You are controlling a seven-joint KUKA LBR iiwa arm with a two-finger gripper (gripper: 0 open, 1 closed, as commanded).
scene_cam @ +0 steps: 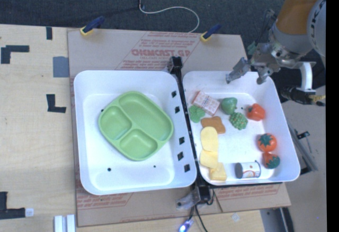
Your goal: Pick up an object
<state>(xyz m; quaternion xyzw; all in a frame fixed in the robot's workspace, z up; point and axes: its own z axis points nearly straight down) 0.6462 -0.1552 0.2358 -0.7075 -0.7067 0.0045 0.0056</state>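
Observation:
My gripper point(248, 73) hangs over the back edge of the right bin point(280, 114), its two fingers spread apart with nothing between them. Below it in that bin lie toy foods: a pink wrapped packet point(205, 101), a green pepper point(229, 104), a bunch of green grapes point(238, 120), a red-orange piece point(255, 112), a tomato point(267, 142), a strawberry point(272, 160), a brown toast slice point(213, 124), yellow pieces point(209, 139), a cheese wedge point(217, 173) and a small can point(247, 170).
The left bin point(87, 119) holds a green divided plate point(136, 125). A black divider with clips point(181, 119) runs between the bins. Both bins rest on cardboard point(153, 51) held by blue and yellow clamps point(92, 25). A cable point(159, 11) trails behind.

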